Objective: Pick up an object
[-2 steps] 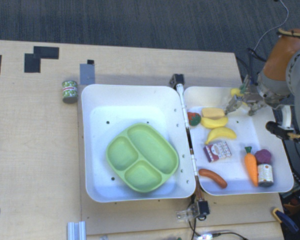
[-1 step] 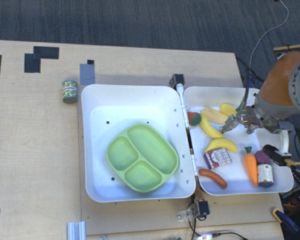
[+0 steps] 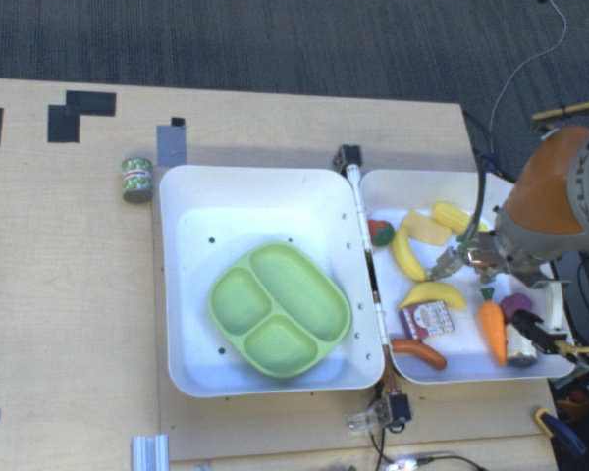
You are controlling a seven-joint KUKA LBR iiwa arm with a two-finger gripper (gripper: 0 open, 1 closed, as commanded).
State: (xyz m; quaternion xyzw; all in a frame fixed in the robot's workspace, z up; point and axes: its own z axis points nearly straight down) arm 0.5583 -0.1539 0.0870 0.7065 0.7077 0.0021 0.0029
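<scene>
Gripper (image 3: 452, 260) hangs over the right bin (image 3: 471, 371) between two bananas (image 3: 408, 253), jaw state unclear, likely lining up a grab.

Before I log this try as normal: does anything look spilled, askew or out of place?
One oddity: a small patterned can lies on its side on the bench, outside the left bin. Nothing else stands out.

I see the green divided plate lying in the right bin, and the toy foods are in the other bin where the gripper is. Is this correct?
Not quite. The camera view shows the green divided plate lying in the left bin, not the right one. The toy foods, such as the carrot and bananas, are in the right bin, where the gripper is.
</scene>
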